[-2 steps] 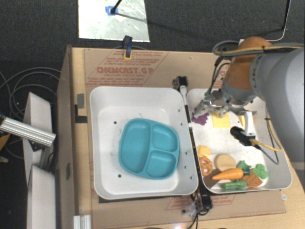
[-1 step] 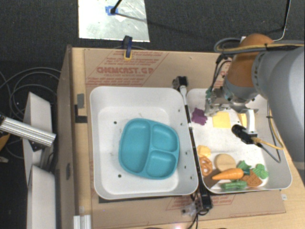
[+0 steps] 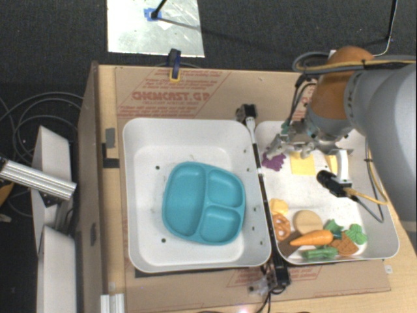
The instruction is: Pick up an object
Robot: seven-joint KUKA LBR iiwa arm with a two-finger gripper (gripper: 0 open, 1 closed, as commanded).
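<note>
My gripper (image 3: 292, 143) hangs over the far end of the right bin (image 3: 389, 240), under the grey arm with its orange band. Just below and left of it lies a purple bunch of grapes (image 3: 273, 161). A flat yellow square (image 3: 303, 165) lies right beneath the gripper's near side. Nothing shows between the gripper and these two. At the bin's near end lie a carrot (image 3: 312, 238), a tan bun (image 3: 307, 221), a pretzel (image 3: 281, 225), a small yellow piece (image 3: 279, 207) and several green toy vegetables (image 3: 354, 233).
The left bin (image 3: 140, 142) holds a blue divided plate (image 3: 203, 202). A dark ridge (image 3: 257, 175) separates the two bins. The arm's bulk covers the right bin's far right corner. Bare white floor lies in the middle of the right bin.
</note>
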